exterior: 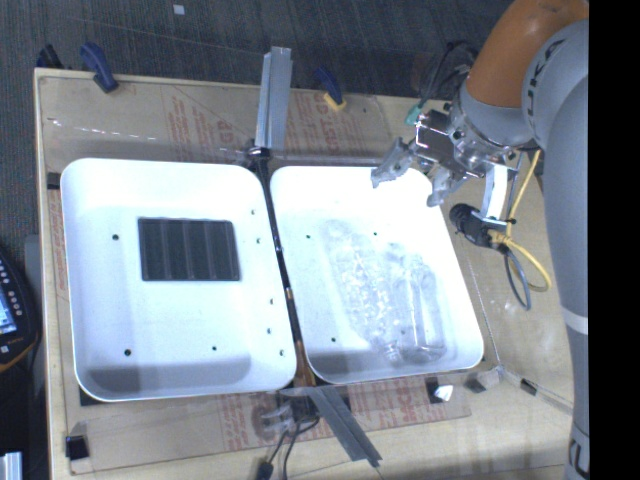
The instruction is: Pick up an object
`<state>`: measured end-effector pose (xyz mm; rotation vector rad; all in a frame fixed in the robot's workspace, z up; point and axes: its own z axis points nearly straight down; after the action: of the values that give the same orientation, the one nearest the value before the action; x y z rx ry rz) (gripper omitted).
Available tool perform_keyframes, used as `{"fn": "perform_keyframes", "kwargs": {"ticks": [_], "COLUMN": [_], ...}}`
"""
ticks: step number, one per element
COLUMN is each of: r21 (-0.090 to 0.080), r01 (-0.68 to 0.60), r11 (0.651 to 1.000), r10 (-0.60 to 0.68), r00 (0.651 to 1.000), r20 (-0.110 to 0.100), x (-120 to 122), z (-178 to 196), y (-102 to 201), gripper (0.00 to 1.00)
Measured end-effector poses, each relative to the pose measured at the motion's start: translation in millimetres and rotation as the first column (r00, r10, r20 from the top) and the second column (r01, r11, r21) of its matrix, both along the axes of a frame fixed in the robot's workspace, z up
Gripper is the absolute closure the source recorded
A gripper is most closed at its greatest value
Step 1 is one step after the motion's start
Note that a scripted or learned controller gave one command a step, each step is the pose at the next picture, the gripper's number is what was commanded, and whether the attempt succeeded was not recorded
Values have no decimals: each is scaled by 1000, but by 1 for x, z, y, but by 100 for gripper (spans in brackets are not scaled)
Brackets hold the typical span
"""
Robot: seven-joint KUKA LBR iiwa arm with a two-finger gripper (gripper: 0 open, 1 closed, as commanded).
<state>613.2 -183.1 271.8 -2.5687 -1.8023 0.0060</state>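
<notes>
A clear plastic bottle [388,293] lies on its side in the right bin [300,228], crumpled and hard to tell from the white floor. A dark ribbed rectangular block [189,249] lies flat in the left bin [90,198]. My gripper [412,180] hangs over the right bin's far right corner, above and beyond the bottle. Its two fingers are spread apart and nothing sits between them.
A grey metal bar [272,98] stands upright at the back between the bins. Blue clamps [100,68] hold the board's far edge. Cables [515,248] hang from the wrist beside the right bin's right rim.
</notes>
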Motion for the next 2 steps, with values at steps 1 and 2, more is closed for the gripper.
{"fn": "perform_keyframes", "kwargs": {"ticks": [1,2], "r21": [0,1], "r01": [189,-41], "r11": [982,999], "r10": [-189,41], "r00": [982,999], "r20": [-1,1], "x": [-46,-103], "z": [-4,-1], "y": [1,-8], "gripper": [0,0]}}
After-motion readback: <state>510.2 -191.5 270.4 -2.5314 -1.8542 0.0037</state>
